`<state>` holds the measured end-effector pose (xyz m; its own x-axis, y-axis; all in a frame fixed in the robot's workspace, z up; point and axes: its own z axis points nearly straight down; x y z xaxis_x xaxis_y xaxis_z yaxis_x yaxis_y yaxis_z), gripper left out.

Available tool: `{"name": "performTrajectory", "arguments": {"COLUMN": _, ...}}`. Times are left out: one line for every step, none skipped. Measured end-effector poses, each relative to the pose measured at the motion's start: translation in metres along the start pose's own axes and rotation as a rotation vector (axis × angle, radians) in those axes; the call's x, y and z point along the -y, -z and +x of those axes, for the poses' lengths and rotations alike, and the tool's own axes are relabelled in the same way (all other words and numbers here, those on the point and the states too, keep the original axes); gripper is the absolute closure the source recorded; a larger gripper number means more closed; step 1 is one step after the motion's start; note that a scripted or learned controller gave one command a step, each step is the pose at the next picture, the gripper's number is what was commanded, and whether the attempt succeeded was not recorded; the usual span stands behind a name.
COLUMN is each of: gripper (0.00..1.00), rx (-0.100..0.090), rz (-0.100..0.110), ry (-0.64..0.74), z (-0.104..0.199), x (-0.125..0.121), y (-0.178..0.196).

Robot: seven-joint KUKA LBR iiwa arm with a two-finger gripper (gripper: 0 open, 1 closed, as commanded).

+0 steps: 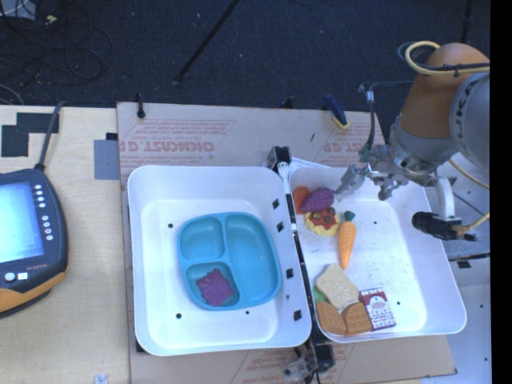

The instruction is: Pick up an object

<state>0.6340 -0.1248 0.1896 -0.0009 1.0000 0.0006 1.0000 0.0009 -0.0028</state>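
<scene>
Camera view: nearest the camera, at the near edge of the right bin, lie a bread slice, two brown biscuit-like pieces and a small red carton. Farther in lie a carrot, a yellow-and-red toy food and a purple piece, touching one another in a cluster. The left bin bears a blue divided plate with a purple item in its near compartment. The gripper hovers at the right bin's far edge, near the purple piece; its jaws stand spread, with nothing between them. Judgement: no object is picked yet; descent, closure and lift remain.
</scene>
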Motion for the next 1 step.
{"name": "performTrajectory", "arguments": {"gripper": 0.0, "rx": -0.002, "rz": 0.006, "ry": -0.003, "z": 0.0263, "x": 0.0307, "y": -0.1061}}
